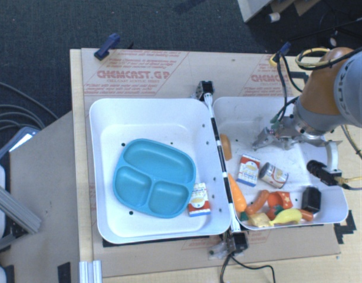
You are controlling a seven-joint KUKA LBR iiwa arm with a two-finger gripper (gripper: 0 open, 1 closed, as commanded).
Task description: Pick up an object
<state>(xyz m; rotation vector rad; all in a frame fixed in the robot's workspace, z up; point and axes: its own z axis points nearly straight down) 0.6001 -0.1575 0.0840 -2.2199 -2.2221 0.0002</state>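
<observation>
My gripper (274, 139) hangs low over the back part of the right bin (252, 108), its metal fingers (262, 139) spread open with nothing between them. Just in front of it lie a small white and red carton (248, 171) and a silver can (273, 174). A brown roll (226, 147) and an orange carrot (237, 196) lie along the bin's left wall. A heap of red, orange and yellow toy foods (274, 209) fills the front corner, with a black block (311, 199) to its right.
The left bin (104, 158) holds a blue divided plate (154, 177) and a small carton (198, 199) at the plate's front right. A black divider rail (216, 140) runs between the bins. The arm comes in from the right over the right bin's far corner.
</observation>
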